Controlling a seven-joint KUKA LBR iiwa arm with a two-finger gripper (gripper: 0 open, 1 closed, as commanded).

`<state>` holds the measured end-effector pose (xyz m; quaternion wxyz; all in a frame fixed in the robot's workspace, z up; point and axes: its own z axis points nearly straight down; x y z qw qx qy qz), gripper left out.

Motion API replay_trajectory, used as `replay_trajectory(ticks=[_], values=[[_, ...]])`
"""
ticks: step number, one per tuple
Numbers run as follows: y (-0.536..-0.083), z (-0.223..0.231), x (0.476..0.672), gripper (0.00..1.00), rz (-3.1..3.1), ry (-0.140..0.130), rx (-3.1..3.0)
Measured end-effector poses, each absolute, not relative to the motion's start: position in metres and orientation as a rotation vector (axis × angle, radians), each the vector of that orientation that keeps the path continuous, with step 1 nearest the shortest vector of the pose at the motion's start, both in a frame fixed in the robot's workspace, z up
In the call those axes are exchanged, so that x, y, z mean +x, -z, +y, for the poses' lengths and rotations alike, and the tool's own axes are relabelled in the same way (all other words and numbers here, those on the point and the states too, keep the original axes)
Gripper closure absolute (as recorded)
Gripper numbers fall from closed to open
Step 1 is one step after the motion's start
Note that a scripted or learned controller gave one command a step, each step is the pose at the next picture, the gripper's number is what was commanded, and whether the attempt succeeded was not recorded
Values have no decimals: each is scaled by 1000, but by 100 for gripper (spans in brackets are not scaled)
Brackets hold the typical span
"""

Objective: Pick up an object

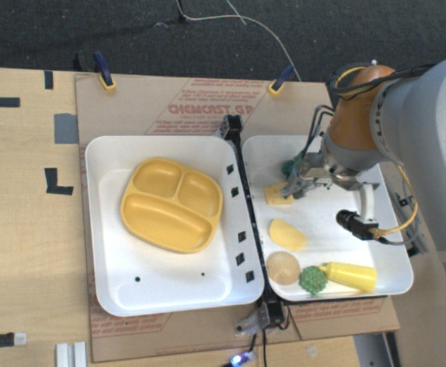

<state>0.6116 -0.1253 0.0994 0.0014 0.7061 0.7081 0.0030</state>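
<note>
My gripper [294, 183] hangs low in the right bin [395, 270], in its upper left part, under the grey arm with the orange band [358, 121]. Its tip is right beside a pale yellow wedge [278, 196], at the wedge's upper right edge. I cannot tell whether it touches the wedge. A small dark green thing [289, 167] shows just behind the gripper, partly hidden by it. A yellow oval piece [288, 235] lies below the wedge.
At the right bin's front lie a beige ball [282, 267], a green broccoli piece [312, 279] and a yellow bottle [351, 275]. The left bin [108, 281] holds a yellow divided plate [171, 203]. A black divider [242, 205] runs between the bins.
</note>
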Motion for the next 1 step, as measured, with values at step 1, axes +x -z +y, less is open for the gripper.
replay_trajectory(ticks=[1], values=[[-160,-125,609,100,2222,-1,2219]])
